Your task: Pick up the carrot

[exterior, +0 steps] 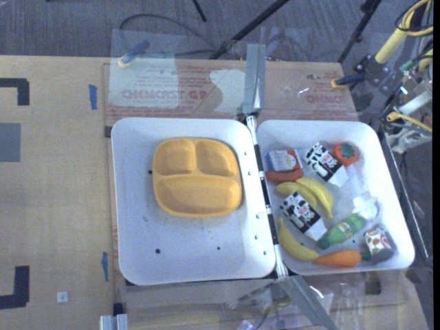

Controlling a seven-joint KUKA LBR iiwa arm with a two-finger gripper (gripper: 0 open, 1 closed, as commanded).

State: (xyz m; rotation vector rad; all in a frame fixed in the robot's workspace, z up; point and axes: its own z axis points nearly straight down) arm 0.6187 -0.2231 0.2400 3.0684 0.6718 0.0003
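Behind both bins we read "CHEMCAST GP" on a clear sheet [172, 88]. We see the carrot [338, 258] at six o'clock in the right bin [371, 135], lying crosswise, tip toward three o'clock.

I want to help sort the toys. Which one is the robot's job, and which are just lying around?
For the job:
carrot, at the near edge of the right bin

Just lying about:
yellow divided plate in the left bin
two bananas
two cow-print cartons
green bottle
tomato
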